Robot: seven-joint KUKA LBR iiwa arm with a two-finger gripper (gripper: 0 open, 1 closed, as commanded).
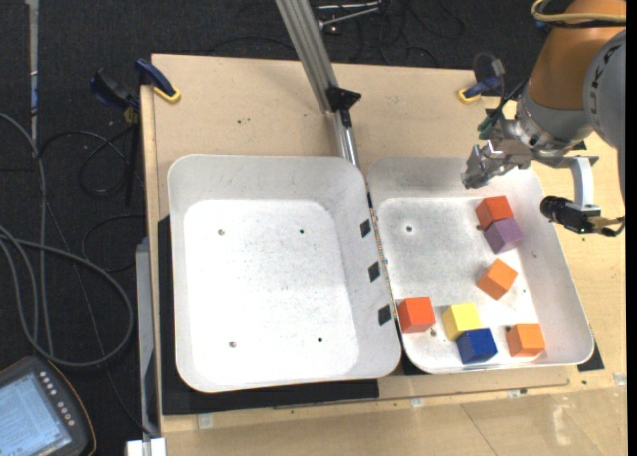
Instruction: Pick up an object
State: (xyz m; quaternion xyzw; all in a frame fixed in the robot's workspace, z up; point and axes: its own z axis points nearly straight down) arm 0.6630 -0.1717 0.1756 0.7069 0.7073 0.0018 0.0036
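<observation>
Left bin [199, 245] on bench [249, 111]. Right bin [428, 195] holds seven blocks: orange block [416, 314] at its left wall, yellow block [460, 320] touching blue block [477, 344], orange block [497, 278] mid-right, purple block [504, 234] touching orange block [493, 211] above it, orange block [525, 340] in near right corner. Gripper [482, 167] hovers at far right, just beside top orange block; pincer state cannot tell, nothing seen held.
</observation>
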